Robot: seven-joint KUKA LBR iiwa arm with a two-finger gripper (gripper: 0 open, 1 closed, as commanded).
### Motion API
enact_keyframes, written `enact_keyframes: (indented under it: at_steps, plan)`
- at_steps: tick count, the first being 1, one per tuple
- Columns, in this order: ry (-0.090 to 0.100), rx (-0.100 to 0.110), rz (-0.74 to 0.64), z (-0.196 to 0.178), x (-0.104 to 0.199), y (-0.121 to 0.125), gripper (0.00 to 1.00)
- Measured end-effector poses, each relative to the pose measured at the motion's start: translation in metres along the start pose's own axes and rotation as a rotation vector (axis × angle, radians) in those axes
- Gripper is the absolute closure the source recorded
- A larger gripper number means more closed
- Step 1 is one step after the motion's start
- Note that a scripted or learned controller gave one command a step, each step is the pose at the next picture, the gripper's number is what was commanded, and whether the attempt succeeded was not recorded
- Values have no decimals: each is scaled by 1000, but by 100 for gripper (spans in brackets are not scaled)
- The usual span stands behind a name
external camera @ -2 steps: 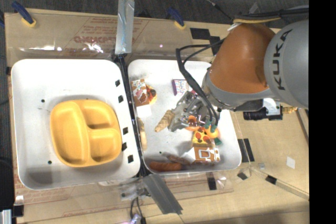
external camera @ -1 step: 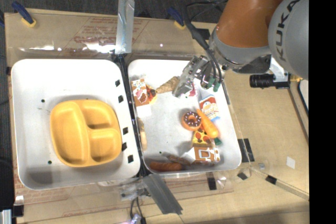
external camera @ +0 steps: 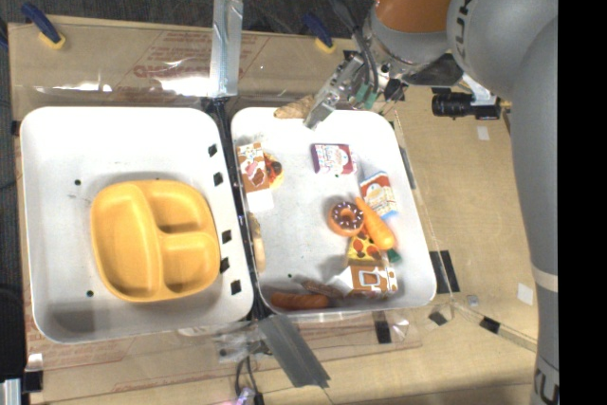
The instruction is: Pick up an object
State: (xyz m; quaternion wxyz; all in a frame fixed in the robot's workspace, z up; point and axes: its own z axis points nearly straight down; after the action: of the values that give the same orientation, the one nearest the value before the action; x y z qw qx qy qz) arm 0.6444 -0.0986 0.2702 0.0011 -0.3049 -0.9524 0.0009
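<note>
Yellow divided tray [external camera: 152, 239] in left white bin [external camera: 47, 147], brown cardboard bench [external camera: 474, 204], 2 blue clamps [external camera: 44, 24]

The two bins [external camera: 57, 138] are white. The tray [external camera: 152, 237] in the left bin is plain yellow. In the right bin, the doughnut [external camera: 346, 216] is brown with an orange rim, the carrot [external camera: 377, 228] is orange, and the carton [external camera: 331, 157] is purple and white. The arm [external camera: 493, 5] is grey with an orange band. The bench [external camera: 474, 185] is tan.
</note>
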Motion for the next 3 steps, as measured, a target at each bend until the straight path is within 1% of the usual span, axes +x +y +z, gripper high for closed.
enact_keyframes:
  at_steps: [1, 2, 3]
  plan:
    - [-5, -2, 296, -44, -22, -46, 100]
    - [2, -1, 243, -4, 10, 18, 100]
    - [-2, 0, 237, -16, 9, 18, 100]
